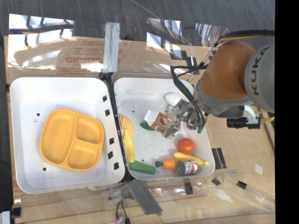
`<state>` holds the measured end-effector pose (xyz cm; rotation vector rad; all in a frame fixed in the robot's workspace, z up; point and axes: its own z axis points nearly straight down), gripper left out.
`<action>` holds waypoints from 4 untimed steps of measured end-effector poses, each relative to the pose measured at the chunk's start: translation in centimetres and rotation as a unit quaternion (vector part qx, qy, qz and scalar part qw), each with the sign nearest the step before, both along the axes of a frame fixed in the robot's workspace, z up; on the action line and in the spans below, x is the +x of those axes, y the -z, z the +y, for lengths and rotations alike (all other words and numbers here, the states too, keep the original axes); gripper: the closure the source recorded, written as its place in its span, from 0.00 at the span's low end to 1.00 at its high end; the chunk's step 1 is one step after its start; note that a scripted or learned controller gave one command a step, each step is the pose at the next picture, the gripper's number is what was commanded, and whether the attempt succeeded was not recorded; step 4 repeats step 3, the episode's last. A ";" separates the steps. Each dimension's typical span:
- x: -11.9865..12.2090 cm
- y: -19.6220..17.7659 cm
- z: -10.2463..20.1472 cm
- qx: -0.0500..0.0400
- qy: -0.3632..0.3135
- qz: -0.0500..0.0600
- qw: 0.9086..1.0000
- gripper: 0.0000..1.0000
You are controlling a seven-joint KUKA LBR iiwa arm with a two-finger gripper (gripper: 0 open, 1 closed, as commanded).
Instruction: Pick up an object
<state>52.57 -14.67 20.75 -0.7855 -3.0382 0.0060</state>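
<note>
My gripper (174,125) hangs low over the middle of the right bin (140,90), reaching in from the right. It sits right against the right edge of a small brown and white carton (157,120). Whether it touches the carton is unclear. A green scrap (147,126) lies just left of the carton. A red tomato (186,145) rests just below the gripper. A white rounded object (172,98) lies above it, partly under the wrist.
Along the right bin's front lie a green cucumber (142,168), a carrot (168,163), a yellow piece (192,158) and a small can (187,168). A banana (127,143) lies by its left wall. The left bin (28,97) holds a yellow divided tray (71,139).
</note>
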 end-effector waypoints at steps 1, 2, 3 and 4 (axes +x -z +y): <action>0.2 -0.1 0.5 0.001 -0.004 -0.001 1.000 0.00; 0.1 8.7 3.7 0.003 -0.064 0.001 0.998 0.00; -2.6 11.6 1.7 0.002 -0.018 -0.001 1.000 0.00; -2.6 11.6 1.7 0.002 -0.018 -0.001 1.000 0.00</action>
